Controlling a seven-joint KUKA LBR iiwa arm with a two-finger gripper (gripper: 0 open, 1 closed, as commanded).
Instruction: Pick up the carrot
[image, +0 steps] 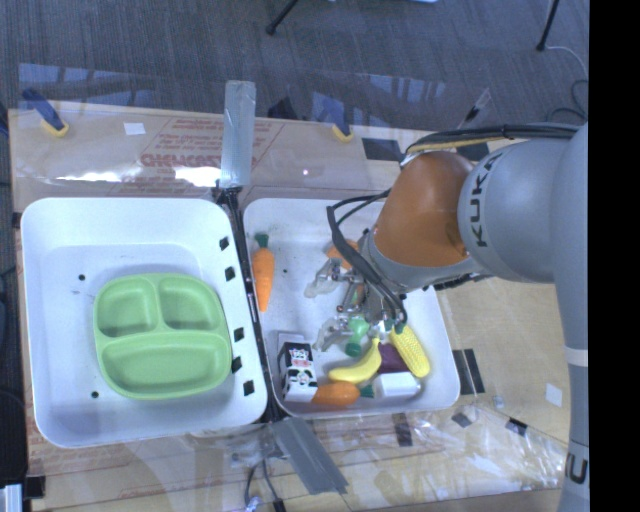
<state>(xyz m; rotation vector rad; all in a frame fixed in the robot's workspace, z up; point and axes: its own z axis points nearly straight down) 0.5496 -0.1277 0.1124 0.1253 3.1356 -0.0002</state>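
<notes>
The carrot, orange with a green top, lies along the left wall of the right bin, its top pointing to the far side. My gripper hangs over the middle of that bin, a short way right of the carrot and apart from it. Its two fingers are spread, one toward the far side and one toward the near side, with only white bin floor between them. The gripper is open and holds nothing.
At the near end of the right bin lie a banana, a corn cob, a small green item, an orange fruit, a black-and-white carton and a white block. The left bin holds a green divided plate.
</notes>
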